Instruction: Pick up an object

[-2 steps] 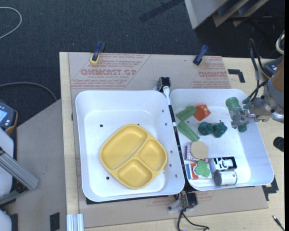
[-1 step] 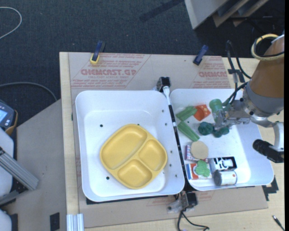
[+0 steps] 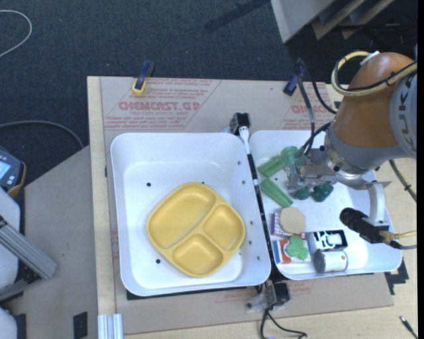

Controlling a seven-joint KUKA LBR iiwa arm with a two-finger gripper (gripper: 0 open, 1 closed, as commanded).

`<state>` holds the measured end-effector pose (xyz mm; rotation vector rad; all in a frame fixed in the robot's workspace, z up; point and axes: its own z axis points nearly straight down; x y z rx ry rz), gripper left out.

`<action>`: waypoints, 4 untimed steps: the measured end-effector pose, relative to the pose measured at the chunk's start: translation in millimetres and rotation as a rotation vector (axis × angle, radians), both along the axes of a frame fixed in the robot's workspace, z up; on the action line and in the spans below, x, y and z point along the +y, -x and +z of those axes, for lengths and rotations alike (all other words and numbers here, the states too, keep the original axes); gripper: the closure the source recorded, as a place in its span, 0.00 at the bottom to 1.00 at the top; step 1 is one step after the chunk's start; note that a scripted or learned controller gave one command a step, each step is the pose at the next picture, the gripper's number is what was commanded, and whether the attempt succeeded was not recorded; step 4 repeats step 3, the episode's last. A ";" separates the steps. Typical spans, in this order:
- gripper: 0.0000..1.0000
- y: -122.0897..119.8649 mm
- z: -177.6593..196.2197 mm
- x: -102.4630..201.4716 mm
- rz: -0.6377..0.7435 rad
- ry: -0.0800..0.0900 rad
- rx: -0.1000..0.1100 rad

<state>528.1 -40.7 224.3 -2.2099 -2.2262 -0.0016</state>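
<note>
You were clearly in a robotics lab: clamped board (image 3: 165, 102) on the desk, loose cables (image 3: 40, 126) over dark carpet (image 3: 66, 46), aluminium framing (image 3: 26, 248).

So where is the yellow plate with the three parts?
The yellow plate lies in the left bin, near its middle, away from the claw over the right bin.

**Dark carpet, board-topped worktop, cables at the edges**

From my remote seat I see the worktop (image 3: 199, 99) as a pale board printed with red lettering, held at its far edge by a yellow-jawed clamp (image 3: 141, 78) and a blue clamp (image 3: 291, 85). Around it lies dark blue-grey carpet (image 3: 59, 66), with a thin white cable (image 3: 20, 30) looping at the upper left. A grey aluminium rail (image 3: 26, 248) slants across the lower left. A pale box-like shape (image 3: 324, 16) sits at the top right. The light looks even.
</note>
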 end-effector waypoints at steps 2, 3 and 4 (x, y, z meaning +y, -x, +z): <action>1.00 -8.9 -7.0 78.3 -0.004 0.003 -0.004; 1.00 1.4 2.2 71.4 -0.007 0.003 -0.002; 1.00 1.4 2.2 71.4 -0.007 0.003 -0.002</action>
